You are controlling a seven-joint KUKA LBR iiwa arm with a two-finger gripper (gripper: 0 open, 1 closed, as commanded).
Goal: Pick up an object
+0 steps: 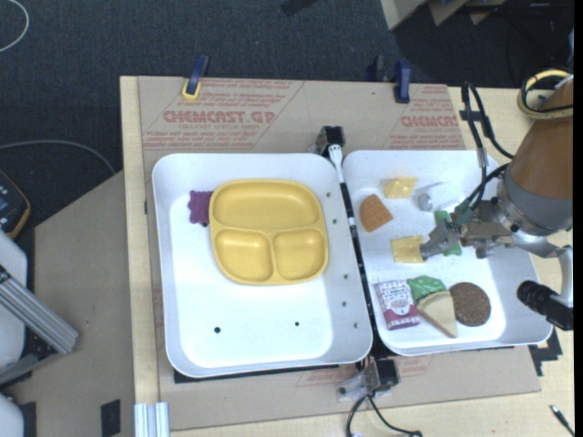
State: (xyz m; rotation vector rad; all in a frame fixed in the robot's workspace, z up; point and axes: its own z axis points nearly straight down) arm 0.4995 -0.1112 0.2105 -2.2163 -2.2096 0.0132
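Crowding the right bin, small items ring the fingers, which hover low over its middle; whether they are parted or pinched, I cannot tell. A yellow block lies just at their nine o'clock, an orange-brown piece at ten, a pale yellow chunk at eleven. A green piece, brown disc and red-white packet sit toward six. The left bin holds a yellow divided plate beside a purple piece.
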